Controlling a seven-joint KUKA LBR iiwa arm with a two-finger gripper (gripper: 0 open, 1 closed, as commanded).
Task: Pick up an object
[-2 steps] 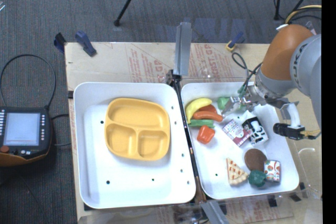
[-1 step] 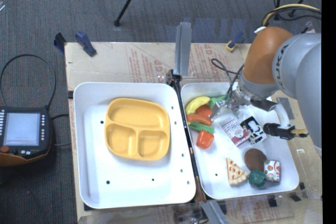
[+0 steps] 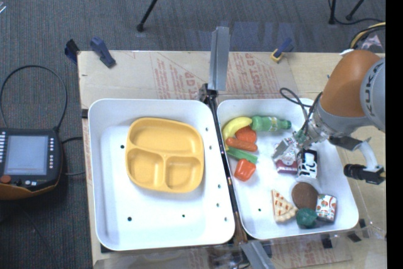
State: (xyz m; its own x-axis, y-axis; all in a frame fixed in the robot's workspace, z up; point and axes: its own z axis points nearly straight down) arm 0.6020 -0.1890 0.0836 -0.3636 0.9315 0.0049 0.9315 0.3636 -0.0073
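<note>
Two shallow white bins are seen side by side on the bench. The left bin (image 3: 107,211) holds a yellow divided tray (image 3: 166,154), lying flat in its upper middle. The right bin (image 3: 343,189) holds the toy food. The gripper (image 3: 286,149) is positioned low in the centre of the right bin, reached in from the right of the frame. Its finger spacing cannot be judged from this view, and nothing is seen held. Directly under and just right of the gripper a dark red packet (image 3: 288,165) is noted, with a black-and-white carton (image 3: 308,167) touching its right side. To the left of the gripper lie a banana (image 3: 235,126), a green bottle (image 3: 269,123), a carrot (image 3: 241,144), a green pod (image 3: 241,155) and a red pepper (image 3: 244,169). Toward the lower right of the frame are a pizza slice (image 3: 282,205), a brown round piece (image 3: 305,194), a green lump (image 3: 306,217) and a small red box (image 3: 326,208). A teach pendant (image 3: 28,157) rests at the left edge.
</note>
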